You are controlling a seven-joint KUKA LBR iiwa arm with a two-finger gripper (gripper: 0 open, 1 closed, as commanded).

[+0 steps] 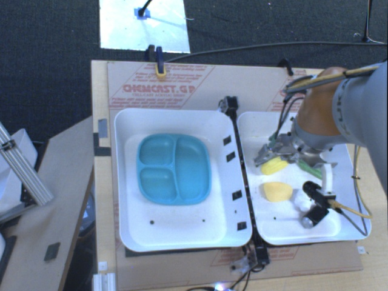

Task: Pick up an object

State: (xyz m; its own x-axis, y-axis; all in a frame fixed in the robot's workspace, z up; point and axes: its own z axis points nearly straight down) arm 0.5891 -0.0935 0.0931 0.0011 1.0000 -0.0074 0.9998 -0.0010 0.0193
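Closing narrowly over a yellow block (273, 165) in the right bin (254, 226), the jaws, grip uncertain.

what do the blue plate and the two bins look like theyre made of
Plate: likely moulded plastic, a smooth turquoise surface with a soft sheen, divided into three compartments. Bins: probably thin white plastic, going by the glossy surface and rounded, formed corners, though coated metal cannot be ruled out.
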